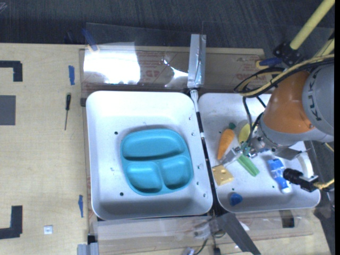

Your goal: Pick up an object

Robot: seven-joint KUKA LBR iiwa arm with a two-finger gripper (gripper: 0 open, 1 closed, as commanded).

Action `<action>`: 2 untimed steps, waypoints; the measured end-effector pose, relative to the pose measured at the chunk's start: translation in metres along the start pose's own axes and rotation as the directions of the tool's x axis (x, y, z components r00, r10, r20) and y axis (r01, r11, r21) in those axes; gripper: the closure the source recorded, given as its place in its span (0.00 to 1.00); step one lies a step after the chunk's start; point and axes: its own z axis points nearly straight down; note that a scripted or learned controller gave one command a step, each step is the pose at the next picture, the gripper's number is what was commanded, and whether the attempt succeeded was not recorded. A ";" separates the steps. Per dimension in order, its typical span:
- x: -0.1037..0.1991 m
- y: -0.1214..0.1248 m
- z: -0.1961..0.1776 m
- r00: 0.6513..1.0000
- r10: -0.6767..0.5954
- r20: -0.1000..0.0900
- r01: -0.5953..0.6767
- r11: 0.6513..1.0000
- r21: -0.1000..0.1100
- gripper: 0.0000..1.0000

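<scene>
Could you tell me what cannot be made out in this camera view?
- Tool: finger state, too small and cluttered.
- Yellow object: partly hidden behind the arm, identity unclear.
- Small blue item: too small to identify.
- Right bin: far side covered by the arm's orange band.

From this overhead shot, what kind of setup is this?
Likely a robot grasping test bench in a lab: two white bins side by side on a wooden bench, toy items such as a carrot, and loose cables by the arm.

Arm (297,108) in from right — gripper (240,152) low, pointing left
</scene>
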 end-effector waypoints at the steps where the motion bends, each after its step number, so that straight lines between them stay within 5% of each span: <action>1: -0.001 0.002 -0.012 1.000 0.002 0.003 -0.002 1.000 -0.007 1.00; 2: -0.032 0.012 0.000 0.998 -0.062 -0.003 0.062 0.998 0.000 1.00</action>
